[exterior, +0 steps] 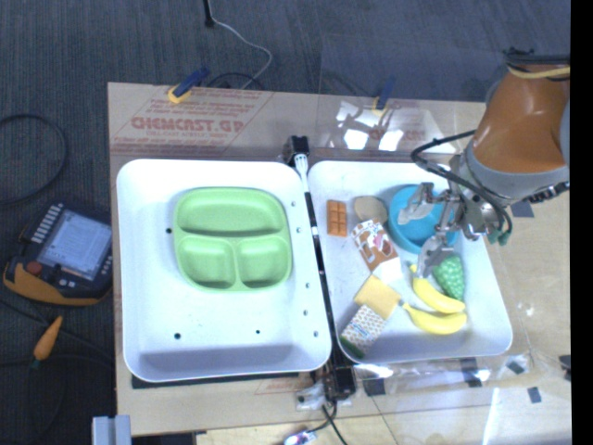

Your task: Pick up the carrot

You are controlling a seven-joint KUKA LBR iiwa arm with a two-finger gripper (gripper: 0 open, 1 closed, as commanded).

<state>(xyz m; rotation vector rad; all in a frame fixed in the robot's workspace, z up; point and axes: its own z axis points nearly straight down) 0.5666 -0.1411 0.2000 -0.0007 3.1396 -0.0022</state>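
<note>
A small orange oblong piece (336,217) with dark marks lies at the upper left of the right bin (491,336), close to the divider; it is the only carrot-coloured thing I see. My gripper (433,254) hangs over the right half of that bin, between the blue bowl (408,219) and the green bumpy fruit (450,274). It is about a hand's width to the right of the orange piece, and nothing shows in its grasp. The arm's orange band (521,123) is at the upper right.
Around the gripper the right bin holds a banana (435,311), a yellow wedge (375,295), a printed snack packet (373,242), a checkered packet (363,327) and a tan lump (369,208). A green divided plate (232,237) sits in the left bin (148,341).
</note>
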